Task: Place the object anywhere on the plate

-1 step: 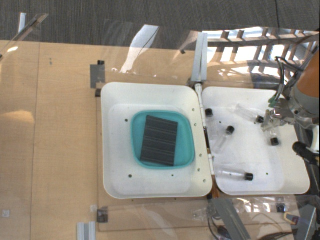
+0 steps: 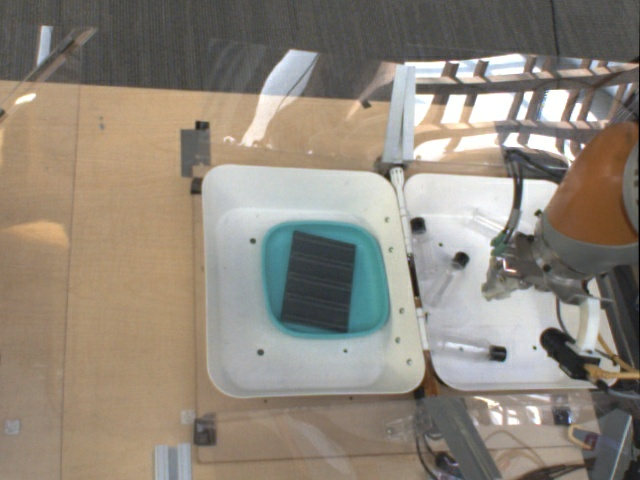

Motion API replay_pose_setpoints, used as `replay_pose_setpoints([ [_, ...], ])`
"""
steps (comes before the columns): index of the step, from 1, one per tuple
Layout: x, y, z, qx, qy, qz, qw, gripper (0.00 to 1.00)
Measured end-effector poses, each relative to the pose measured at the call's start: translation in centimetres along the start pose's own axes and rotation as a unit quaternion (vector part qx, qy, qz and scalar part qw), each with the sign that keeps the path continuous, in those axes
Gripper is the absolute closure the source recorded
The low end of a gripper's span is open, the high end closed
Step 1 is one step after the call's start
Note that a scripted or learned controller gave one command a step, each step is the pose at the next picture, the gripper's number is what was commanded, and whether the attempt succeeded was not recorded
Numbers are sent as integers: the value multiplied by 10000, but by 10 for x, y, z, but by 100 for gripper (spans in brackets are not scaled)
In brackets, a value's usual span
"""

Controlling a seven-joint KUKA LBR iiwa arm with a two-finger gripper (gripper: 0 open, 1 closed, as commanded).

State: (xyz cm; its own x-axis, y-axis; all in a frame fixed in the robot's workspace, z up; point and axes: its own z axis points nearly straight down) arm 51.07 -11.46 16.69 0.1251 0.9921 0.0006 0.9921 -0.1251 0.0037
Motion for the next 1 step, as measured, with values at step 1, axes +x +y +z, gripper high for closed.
replay_pose_setpoints([
  [1,0,0,0,-3,0,4,10000,0],
])
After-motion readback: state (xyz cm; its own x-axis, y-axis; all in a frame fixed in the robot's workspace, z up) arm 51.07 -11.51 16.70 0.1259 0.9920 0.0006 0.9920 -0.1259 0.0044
